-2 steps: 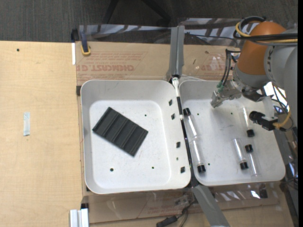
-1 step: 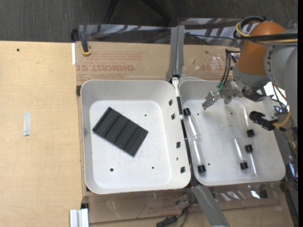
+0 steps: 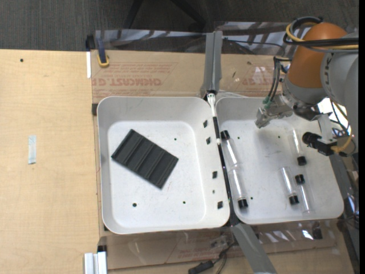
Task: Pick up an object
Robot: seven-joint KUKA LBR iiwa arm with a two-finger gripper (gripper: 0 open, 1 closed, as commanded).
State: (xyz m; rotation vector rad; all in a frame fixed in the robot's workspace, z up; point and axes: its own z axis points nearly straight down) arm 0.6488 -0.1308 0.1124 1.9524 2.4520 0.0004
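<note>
Nearest the camera, two short clear tubes with black caps (image 3: pixel 296 185) lie in the right bin (image 3: pixel 336 210), below my end effector (image 3: pixel 268 116) and apart from it. Long clear tube (image 3: pixel 233 170) sits along the bin's inner wall, down-left of me. Dark ribbed panel (image 3: pixel 145 158) is far left, in the other bin (image 3: pixel 108 170). I'm hovering over the right bin's upper area, nothing visibly held; can't tell how far open I am. Step looks like approach, pre-grasp. Next move probably: pick a tube, shift down-right over it, descend. Floor below me is bare, so room to travel; rear rim and centre divider close.
</note>
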